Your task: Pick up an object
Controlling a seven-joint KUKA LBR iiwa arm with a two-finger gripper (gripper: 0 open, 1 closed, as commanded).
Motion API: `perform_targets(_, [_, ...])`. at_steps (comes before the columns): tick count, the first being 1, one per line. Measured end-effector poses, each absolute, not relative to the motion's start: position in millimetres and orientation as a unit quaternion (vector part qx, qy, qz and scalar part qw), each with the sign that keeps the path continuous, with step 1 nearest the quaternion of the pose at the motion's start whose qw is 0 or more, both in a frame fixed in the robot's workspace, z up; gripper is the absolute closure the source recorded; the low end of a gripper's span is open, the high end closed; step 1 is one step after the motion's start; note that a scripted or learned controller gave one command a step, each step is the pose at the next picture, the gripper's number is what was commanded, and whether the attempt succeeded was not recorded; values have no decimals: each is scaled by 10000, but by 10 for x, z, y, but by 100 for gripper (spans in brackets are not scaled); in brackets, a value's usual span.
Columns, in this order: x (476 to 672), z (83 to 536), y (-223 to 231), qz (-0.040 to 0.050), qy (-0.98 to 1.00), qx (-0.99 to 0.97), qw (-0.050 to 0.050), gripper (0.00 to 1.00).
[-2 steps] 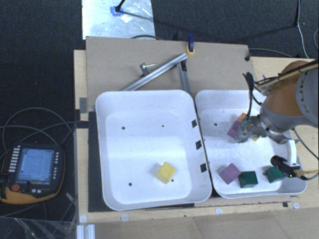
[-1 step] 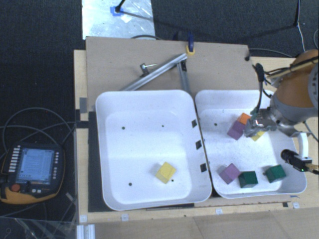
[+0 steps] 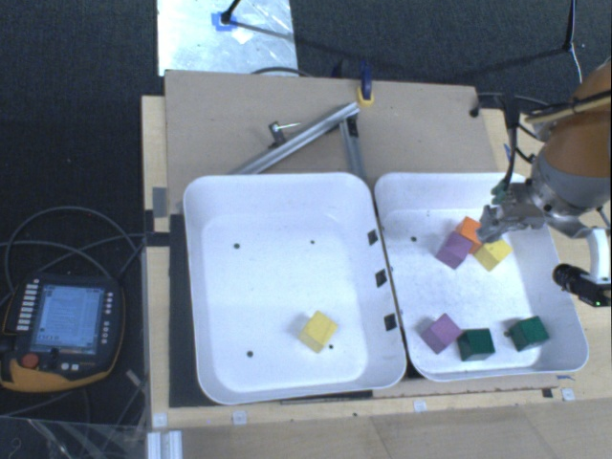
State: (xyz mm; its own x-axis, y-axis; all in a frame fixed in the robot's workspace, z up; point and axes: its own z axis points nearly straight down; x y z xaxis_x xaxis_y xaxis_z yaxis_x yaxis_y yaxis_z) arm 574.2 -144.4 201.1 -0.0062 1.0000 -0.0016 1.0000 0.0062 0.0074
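The grey arm with its orange band [image 3: 583, 127] reaches in over the right edge of the bench and bends down into the right-hand shallow white plastic bin [image 3: 564, 352]. Its wrist hangs above the bin's far right corner, and the metal two-finger gripper [image 3: 499, 223] points down and toward the bin's middle, low over a tight cluster of blocks. How the pincer stands, wide or narrow, cannot be told from this angle, and no block can be seen between its tips.

The cluster lies in the far half of the right bin: a small orange cube [image 3: 469, 229] just beside the gripper tip, a purple wooden cube [image 3: 455, 250] touching it on the near-left side, and a yellow cube [image 3: 493, 253] just to the right of the purple one. Along the near edge of the same bin sit three more blocks in a row: a second purple cube [image 3: 442, 332], a dark green cube [image 3: 475, 343] touching or almost touching it, and another dark green cube [image 3: 528, 333] near the near right corner.

The left-hand shallow white bin [image 3: 220, 208] carries a single yellow cube [image 3: 317, 331] toward its near right corner, well apart from the arm.
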Motion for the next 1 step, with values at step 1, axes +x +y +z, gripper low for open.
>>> perform_targets(1, [5759,2533,-1447,20,7090,7052,33,100])
